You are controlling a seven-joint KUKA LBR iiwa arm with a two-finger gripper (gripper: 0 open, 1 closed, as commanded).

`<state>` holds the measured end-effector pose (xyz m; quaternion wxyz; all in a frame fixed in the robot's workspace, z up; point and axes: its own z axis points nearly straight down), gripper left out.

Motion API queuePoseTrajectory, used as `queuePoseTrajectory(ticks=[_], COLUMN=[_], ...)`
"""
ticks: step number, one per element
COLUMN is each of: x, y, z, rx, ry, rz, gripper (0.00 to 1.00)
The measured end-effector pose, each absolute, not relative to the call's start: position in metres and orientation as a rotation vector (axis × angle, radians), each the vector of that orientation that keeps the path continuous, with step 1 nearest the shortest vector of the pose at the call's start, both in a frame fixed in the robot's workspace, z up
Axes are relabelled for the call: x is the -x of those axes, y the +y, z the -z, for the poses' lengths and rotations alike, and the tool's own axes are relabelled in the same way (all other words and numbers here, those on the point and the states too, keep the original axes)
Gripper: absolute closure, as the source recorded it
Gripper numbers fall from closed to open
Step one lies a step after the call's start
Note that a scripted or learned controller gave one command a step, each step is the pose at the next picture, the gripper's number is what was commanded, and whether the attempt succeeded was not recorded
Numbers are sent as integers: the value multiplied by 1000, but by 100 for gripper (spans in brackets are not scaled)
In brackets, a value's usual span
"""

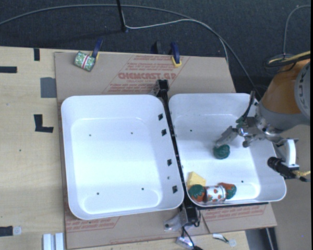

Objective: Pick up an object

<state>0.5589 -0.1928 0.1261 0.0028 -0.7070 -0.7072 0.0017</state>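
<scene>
The gripper (230, 135) hangs low in the right bin (198, 104), at about 3 o'clock from the frame's centre. Its 2 fingers look spread apart with nothing between them. A small dark green ball (221, 151) lies on the bin floor just beside the fingertips, at 5 o'clock from them; whether a finger touches it is too fine to tell.

Along the bin's near wall, at 6 o'clock from the ball and well apart from it, sits a cluster: a yellow block (196, 179), a green lump (196, 192), and a red and white can-like item (217, 193) lying on its side. The left bin (115, 104) sits alongside.

The ball is the likeliest target. It looks light and perhaps soft, maybe foam or rubber, so it should tolerate a firm squeeze. Being round on smooth plastic, it may roll away if a finger nudges it. The safest hold is straight down with 1 finger on each side, closing across its widest part.
</scene>
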Motion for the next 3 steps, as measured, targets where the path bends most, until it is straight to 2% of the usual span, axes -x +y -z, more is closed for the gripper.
queuePoseTrajectory(ticks=[1,2,3], x=[-560,-560,-570], y=[-192,-193,-196], z=[-85,-97,-146], rx=[2221,2223,2223], ry=[-2223,-2225,-2224], rz=[2,2,3], gripper=[0,100,100])
